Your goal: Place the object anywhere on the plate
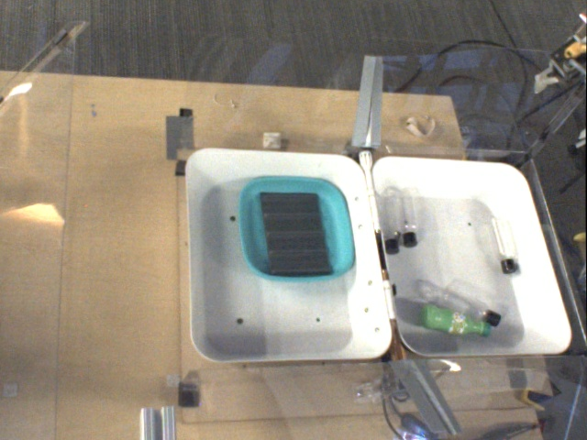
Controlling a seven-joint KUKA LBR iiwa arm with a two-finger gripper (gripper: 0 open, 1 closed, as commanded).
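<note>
Gripper state cannot be told; picking seems the step in hand, calling for a grasp on the lower-right green bottle, then carriage to the central teal plate.

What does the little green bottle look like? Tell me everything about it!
The green bottle is small, shiny and looks like plastic, with a black cap at its right end. It lies on its side, slightly tilted, on the floor of the right bin, near the front wall. A clear, see-through item lies just behind it, close enough that I cannot tell whether they touch. Its surface is too small to read any label.
</note>
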